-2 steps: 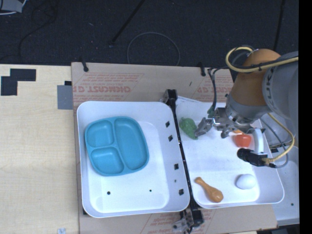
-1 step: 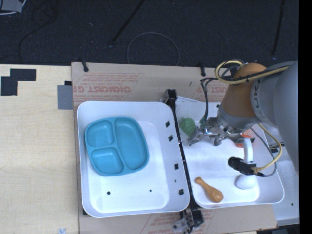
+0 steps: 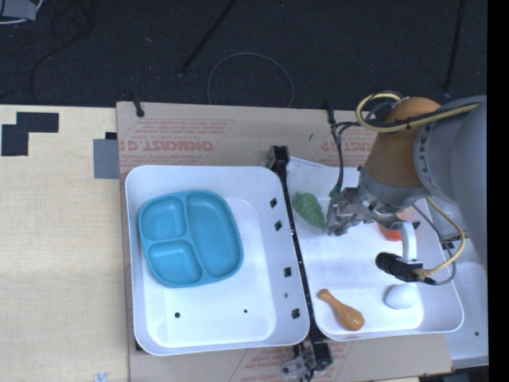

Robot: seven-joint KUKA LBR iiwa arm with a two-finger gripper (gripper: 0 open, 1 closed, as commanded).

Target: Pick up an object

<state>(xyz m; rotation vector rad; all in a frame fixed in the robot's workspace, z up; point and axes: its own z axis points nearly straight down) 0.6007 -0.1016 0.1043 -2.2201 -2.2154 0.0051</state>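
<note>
In the right bin [image 3: 350,265], a green leafy-looking object [image 3: 308,208] lies near the far left corner. My gripper [image 3: 339,220] hangs just to its right, low over the bin floor, and nothing shows in its grasp. A tan, drumstick-shaped object [image 3: 343,309] rests near the front edge, and a white egg [image 3: 402,296] sits to the right of it. A small red-orange object [image 3: 391,231] peeks out from under the wrist, mostly hidden by the arm.
The left bin [image 3: 159,309] holds a blue divided plate [image 3: 189,238]. A black divider with clips [image 3: 291,245] runs between the two bins. The arm's grey and orange body [image 3: 413,153] covers the right bin's far right corner.
</note>
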